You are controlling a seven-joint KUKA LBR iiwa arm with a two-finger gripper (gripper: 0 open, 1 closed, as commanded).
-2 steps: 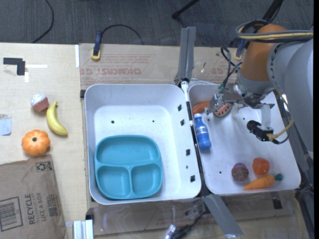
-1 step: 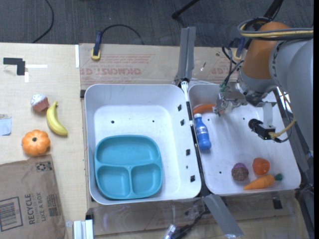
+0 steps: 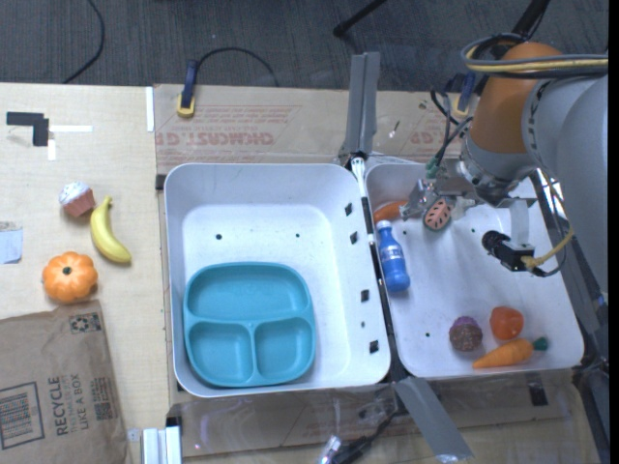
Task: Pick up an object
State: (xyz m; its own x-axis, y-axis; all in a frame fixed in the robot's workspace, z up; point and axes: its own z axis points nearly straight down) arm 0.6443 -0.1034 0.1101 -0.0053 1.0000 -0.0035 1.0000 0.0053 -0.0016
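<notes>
Two white bins sit side by side; taking the blue bottle (image 3: 392,255) as landmark, the end effector (image 3: 432,204) hangs just up-right of it, clamped on a reddish oval object (image 3: 438,213), seemingly lifted clear to carry.

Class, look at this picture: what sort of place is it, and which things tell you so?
Probably a robot test bench in a lab: a grey arm reaches over two white bins, toy food such as a carrot lies inside, and cables trail across the floor.

Teal tray (image 3: 250,324), blue bottle (image 3: 392,256), orange carrot (image 3: 503,355), yellow banana (image 3: 108,232)
</notes>
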